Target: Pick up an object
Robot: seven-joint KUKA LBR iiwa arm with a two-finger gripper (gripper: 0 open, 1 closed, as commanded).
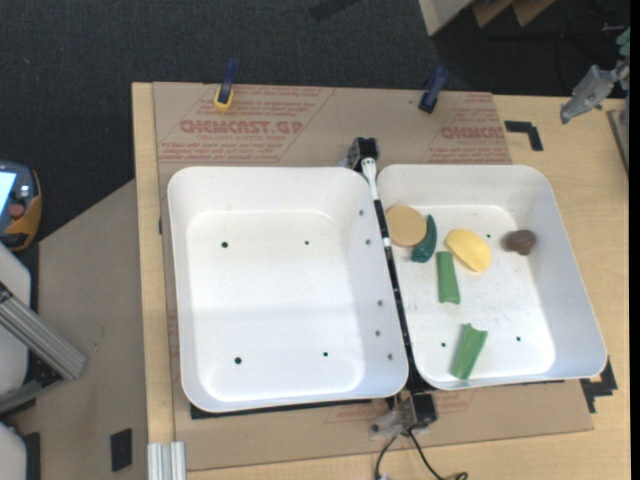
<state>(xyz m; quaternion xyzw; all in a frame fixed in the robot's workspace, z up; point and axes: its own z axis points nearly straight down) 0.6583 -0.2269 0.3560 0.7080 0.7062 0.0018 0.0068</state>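
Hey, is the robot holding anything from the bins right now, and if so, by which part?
Nothing is seen held. All the objects lie loose in the right white bin, such as the yellow oval piece.

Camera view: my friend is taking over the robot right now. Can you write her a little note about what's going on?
Gripper: at the far right edge, up high, away from the bins; it holds nothing.
Things: all in the right bin: tan disc, dark green curved piece, yellow piece, brown lump, two green sticks.
Done: nothing picked up.
Left: pick up one object.
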